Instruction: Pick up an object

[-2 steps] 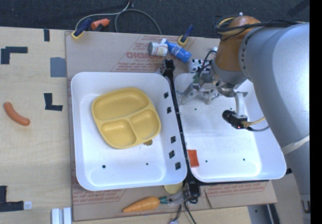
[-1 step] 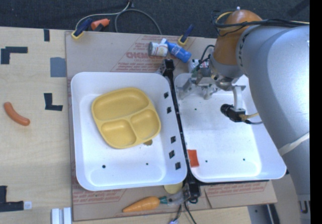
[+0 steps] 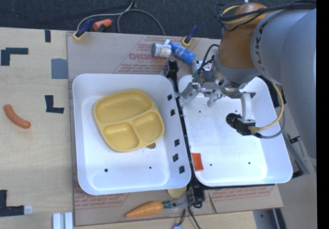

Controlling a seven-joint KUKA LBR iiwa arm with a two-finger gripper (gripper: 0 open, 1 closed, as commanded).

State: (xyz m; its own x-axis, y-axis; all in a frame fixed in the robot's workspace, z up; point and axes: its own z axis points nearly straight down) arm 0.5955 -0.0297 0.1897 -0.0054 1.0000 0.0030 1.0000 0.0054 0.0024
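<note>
lying in left bin, yellow plate (image 3: pixel 129 119), well apart from jaws (image 3: pixel 201 95).

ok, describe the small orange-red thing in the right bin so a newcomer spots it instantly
Start at the right bin, the one under the arm. Go to its near-left corner, by the divider between the bins. The orange-red block lies flat there: small, rectangular, the sole bright thing on that white floor.

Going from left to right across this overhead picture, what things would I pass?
Sausage → yellow divided plate in the left bin → small orange block in the right bin → gripper.
</note>
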